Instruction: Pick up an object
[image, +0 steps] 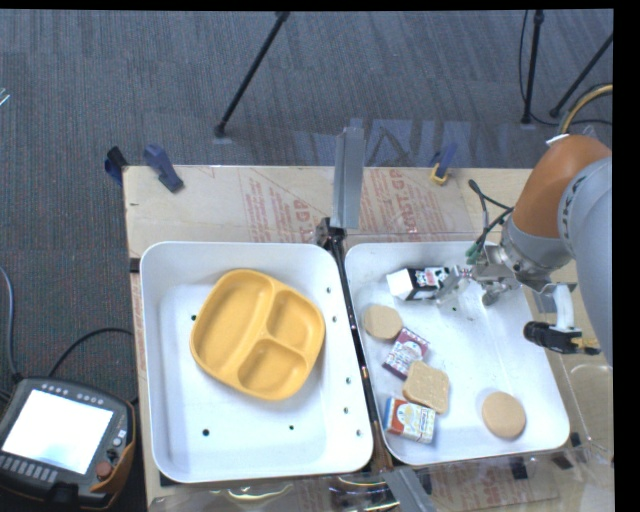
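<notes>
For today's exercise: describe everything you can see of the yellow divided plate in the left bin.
The yellow divided plate lies flat and right way up on the floor of the left bin, turned at a slant to the bin's walls. It looks like smooth matte plastic, squarish with rounded corners and a raised rim. Low ridges split it into three compartments, and no food can be seen in them. It sits toward the bin's middle, apart from the walls; nothing but the bin floor touches it.

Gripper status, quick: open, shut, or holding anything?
Gripper: cannot be told from this view. It sits low in the right bin, next to the small carton.
</notes>
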